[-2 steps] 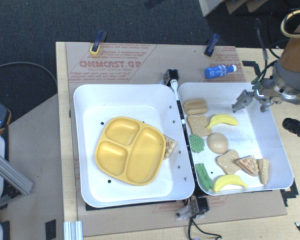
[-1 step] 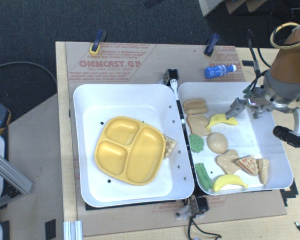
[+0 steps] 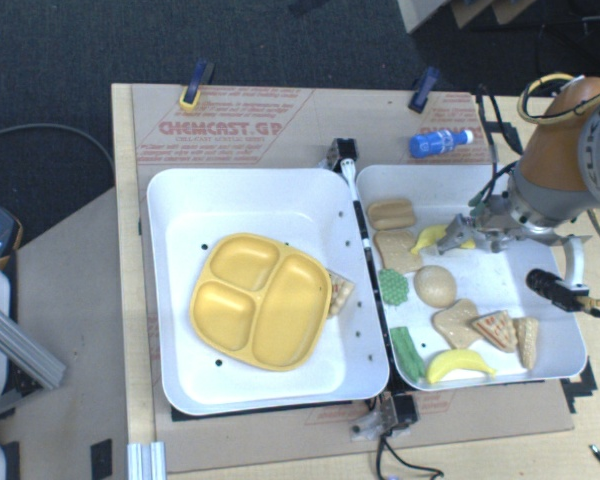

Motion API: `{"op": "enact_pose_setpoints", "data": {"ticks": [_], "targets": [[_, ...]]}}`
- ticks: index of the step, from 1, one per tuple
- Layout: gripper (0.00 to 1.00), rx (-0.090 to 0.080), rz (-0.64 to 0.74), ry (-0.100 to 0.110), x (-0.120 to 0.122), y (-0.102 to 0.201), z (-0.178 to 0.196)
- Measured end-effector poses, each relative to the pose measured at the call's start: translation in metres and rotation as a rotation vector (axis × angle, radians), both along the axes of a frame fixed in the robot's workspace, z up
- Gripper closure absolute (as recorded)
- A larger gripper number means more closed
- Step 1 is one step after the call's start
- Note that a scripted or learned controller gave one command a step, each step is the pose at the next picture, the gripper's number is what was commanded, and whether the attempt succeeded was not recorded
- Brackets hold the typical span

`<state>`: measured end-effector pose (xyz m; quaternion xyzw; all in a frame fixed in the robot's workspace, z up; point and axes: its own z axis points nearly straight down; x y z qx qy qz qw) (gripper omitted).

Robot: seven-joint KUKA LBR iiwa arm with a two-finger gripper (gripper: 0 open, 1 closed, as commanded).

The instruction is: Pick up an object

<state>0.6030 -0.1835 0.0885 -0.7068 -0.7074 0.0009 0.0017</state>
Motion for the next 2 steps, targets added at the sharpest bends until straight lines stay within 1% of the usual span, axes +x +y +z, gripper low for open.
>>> {"op": "enact_pose_setpoints", "data": {"ticks": [1,2], "targets": [[1.0,-0.002,0.0,-0.005,0.001,0.0,0.013],[1.0,-0.004,0.0,-0.009,0.009,-0.007,0.071]]}}
